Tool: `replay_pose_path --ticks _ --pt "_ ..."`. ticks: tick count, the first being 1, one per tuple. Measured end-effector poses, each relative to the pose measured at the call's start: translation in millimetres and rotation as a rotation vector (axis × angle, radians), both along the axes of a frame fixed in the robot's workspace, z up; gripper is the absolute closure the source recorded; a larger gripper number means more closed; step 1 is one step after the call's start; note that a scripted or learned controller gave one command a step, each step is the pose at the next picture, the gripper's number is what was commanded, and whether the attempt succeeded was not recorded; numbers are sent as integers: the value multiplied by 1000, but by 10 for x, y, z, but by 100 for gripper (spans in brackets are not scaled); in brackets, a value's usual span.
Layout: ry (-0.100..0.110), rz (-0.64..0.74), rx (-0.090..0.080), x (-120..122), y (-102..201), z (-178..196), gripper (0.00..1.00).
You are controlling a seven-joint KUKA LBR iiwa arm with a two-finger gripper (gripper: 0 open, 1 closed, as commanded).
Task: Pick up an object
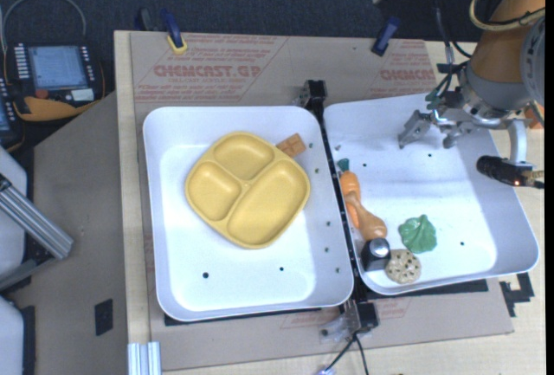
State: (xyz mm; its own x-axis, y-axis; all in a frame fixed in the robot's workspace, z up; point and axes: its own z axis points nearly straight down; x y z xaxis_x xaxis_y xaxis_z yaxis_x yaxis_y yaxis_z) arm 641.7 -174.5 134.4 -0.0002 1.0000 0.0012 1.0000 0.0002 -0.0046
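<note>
The tool (430,129) hangs over the upper part of the right bin (485,217), in the upper right of the frame, with the grey and orange arm (506,35) behind it. Its two fingers stand apart with nothing between them, and the white floor below them is bare.

The things to choose from lie well apart from the tool, along the bin's lower left: a toy carrot (353,202) against the left wall, a small black and silver object (376,251) at its lower end, a speckled cookie (402,266) just beside that, and a green leafy piece (419,233) just above the cookie.

In the left bin (173,252), a yellow divided plate (248,189) sits near the middle, with a small orange-brown block (292,144) at its upper right edge.

By this view nothing has been lifted; choosing a target, descending, closing and raising all appear left to do.
</note>
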Motion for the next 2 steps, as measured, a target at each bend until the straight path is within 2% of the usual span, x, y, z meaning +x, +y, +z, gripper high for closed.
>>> replay_pose_path --ticks 1,2 --pt "-12 1 -7 32 -20 -447 0" --pt "-23 2 -6 65 -7 -293 100"
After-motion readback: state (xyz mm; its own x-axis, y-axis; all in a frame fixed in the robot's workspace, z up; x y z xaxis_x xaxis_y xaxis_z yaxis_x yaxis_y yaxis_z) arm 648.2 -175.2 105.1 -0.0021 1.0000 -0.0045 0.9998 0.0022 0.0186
